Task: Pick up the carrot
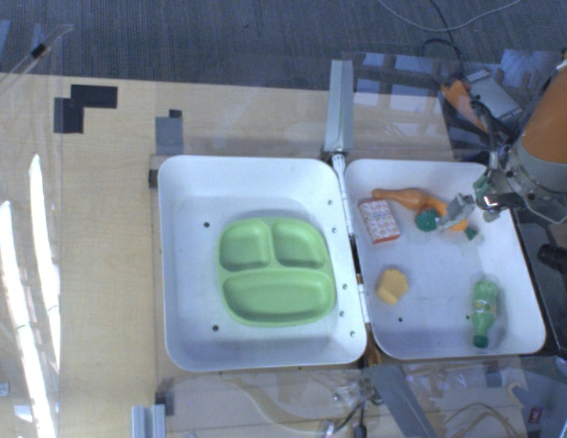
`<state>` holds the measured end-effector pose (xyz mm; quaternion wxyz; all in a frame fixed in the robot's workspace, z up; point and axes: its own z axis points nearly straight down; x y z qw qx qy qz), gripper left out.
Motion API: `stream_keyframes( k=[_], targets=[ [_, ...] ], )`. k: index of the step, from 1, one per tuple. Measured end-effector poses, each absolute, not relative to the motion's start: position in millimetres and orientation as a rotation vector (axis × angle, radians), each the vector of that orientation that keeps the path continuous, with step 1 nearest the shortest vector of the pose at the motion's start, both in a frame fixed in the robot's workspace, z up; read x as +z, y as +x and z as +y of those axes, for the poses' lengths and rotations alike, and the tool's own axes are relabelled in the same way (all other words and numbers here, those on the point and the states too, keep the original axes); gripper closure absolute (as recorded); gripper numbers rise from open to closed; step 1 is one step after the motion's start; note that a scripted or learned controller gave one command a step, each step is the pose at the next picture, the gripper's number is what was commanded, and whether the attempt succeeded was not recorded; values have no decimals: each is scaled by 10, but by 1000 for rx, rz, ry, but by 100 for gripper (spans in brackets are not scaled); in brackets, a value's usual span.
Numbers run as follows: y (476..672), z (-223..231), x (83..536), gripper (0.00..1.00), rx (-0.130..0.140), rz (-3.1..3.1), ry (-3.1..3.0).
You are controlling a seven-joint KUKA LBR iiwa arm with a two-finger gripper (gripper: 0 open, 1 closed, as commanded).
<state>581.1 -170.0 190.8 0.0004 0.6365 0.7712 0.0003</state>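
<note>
Two shallow white bins sit side by side on the pale wooden bench. The left bin [173, 245] holds a green divided plate [276, 272] with three compartments, lying flat near its middle. The right bin [530, 336] holds the loose items. In its upper part lies a chicken drumstick [402, 196], pointing left to right, and just below its left end sits a small red-and-white box [380, 221]. Lower down, near the bin's left wall, is a yellow chunk, possibly cheese [392, 286]. A green bottle [484, 312] lies in the lower right corner of that bin.

The carrot [444, 220] lies in the upper right part of the right bin, its green top at the left and an orange tip showing at the right. The gripper [460, 210] reaches in from the right edge of the frame and sits directly over the carrot's middle; whether it is clenched or released, I cannot tell at this size.
</note>
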Motion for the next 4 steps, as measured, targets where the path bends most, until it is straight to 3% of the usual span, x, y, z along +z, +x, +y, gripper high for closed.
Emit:
stream_keyframes(
  k=[1, 2, 3, 4],
  targets=[
    [6476, -1788, 919, 0, 3, 2519, 1871],
    [6523, -1801, 1074, 100, 12, 2509, 1864],
    [5865, -1833, 884, 100, 12, 2159, 2269],
    [5536, -1468, 1749, 100, 4, 2144, 2293]
  ],
)
